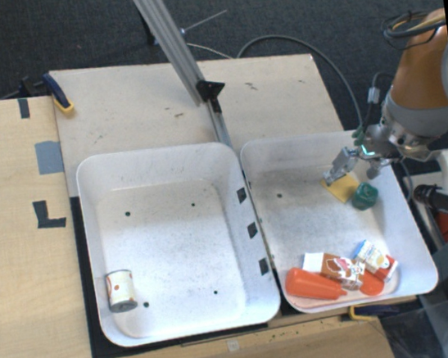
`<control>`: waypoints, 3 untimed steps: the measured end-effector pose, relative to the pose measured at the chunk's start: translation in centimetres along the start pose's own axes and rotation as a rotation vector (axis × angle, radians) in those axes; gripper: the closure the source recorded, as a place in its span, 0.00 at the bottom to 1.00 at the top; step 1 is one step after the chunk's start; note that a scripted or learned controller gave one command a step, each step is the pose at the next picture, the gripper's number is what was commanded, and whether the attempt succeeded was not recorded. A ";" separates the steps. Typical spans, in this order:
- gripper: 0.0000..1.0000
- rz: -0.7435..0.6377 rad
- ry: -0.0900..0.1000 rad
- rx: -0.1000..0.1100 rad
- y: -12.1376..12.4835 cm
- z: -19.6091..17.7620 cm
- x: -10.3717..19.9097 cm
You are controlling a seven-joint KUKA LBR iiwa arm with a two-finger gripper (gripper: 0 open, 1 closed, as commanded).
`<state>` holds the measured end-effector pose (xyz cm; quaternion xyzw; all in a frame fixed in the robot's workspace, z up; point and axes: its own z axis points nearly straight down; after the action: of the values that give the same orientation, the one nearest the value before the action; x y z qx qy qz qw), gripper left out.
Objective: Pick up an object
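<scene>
The arm reaches in from the right over the right bin. Its gripper hangs low over the upper right part of that bin, just above a yellow block. The fingers look spread a little, one tip close to the block's top edge, but the view is too coarse to tell whether they touch it or grip anything; nothing shows plainly between them.

A green knob lies just beside the block, on its right and touching or nearly so. Along the front wall of the same bin sits a cluster: an orange carrot at the left, a brown-and-white packet next to it, and a small white, red and blue carton at the right, all packed close together.

The left bin holds a small can, upright or nearly so, near its front left corner and well apart from everything else.
</scene>
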<state>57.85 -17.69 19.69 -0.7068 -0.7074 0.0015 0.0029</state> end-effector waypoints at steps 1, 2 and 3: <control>0.00 -0.001 -0.001 -0.005 0.1 -0.3 0.0; 0.00 0.001 -0.002 0.000 -0.2 5.7 -0.9; 0.00 -0.009 0.010 -0.009 0.3 10.6 0.0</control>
<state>58.04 -17.65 9.12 -0.7036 -0.7106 -0.0054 0.0031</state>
